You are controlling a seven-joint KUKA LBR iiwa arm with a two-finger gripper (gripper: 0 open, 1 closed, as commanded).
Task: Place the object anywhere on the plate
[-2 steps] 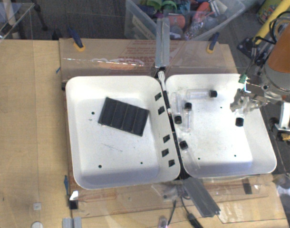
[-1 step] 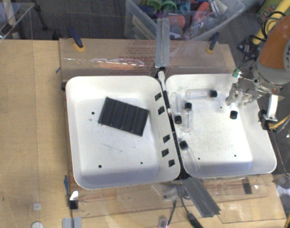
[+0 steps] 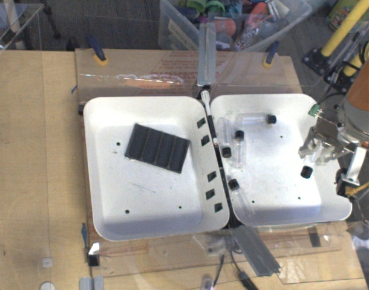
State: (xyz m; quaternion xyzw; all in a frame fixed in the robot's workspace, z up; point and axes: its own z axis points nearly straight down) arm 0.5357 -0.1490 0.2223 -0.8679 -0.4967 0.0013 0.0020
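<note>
Gripper (image 3: 320, 151) on the grey arm (image 3: 360, 101) hangs over the right edge of the right bin (image 3: 275, 213); whether it is open or closed cannot be told from this angle, and nothing is seen in its grasp. Just below it, a small black cap (image 3: 306, 172) lies on the bin floor near the right edge. Several clear vials with black caps lie in the same bin: one (image 3: 256, 119) near the far edge, two (image 3: 233, 145) close to the left edge, and another (image 3: 240, 193) toward the near left corner. On the left bin's (image 3: 100, 162) floor, a flat black ribbed plate (image 3: 157, 148) rests tilted, a little toward the far edge of the middle. A row of black clips (image 3: 208, 168) runs along the wall where the two bins meet. Beyond the bench (image 3: 33, 162), a clear tub (image 3: 233, 11) holds colourful toys.
</note>
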